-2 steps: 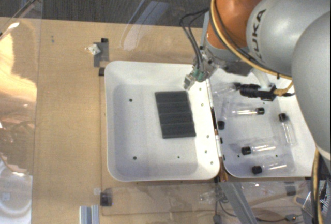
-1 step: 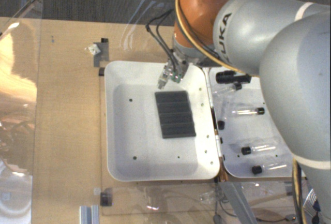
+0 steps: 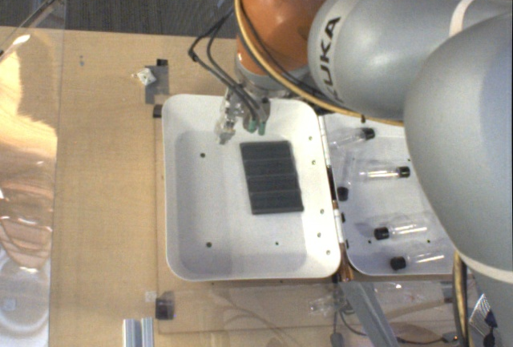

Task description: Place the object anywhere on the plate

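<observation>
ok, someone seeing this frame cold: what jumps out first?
The big grey KUKA arm with its orange band fills the upper right, reaching in over the bins. Its gripper hangs over the far edge of the left bin, just above a dark ribbed plate lying flat mid-bin. The right bin holds several clear tubes with black caps, partly hidden by the arm.

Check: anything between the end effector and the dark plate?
Nothing: camera view shows bare white bin floor between end effector and plate.
</observation>
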### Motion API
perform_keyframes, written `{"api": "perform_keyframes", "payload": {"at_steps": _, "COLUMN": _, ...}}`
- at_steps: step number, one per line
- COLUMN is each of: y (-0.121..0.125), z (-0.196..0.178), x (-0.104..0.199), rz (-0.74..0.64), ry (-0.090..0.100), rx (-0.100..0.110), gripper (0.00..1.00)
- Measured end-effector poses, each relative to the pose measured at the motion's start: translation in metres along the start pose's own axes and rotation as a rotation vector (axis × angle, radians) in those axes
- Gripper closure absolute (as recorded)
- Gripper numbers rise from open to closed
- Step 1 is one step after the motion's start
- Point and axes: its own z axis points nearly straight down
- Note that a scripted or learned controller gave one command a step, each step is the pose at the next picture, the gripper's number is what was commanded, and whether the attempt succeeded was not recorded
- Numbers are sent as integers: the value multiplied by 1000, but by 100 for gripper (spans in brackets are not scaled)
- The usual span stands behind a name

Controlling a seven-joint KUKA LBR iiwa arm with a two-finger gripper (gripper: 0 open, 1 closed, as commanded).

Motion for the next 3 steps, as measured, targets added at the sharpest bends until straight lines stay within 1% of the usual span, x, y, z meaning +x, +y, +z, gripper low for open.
{"api": "perform_keyframes", "payload": {"at_steps": 1, "y": 54, "z": -35, "x": -12, "rz": -228, "ry": 0, "rx": -1, "gripper": 100}}
{"api": "perform_keyframes", "payload": {"at_steps": 3, "y": 55, "z": -61, "x": -16, "rz": -227, "ry": -16, "rx": -13, "gripper": 100}}
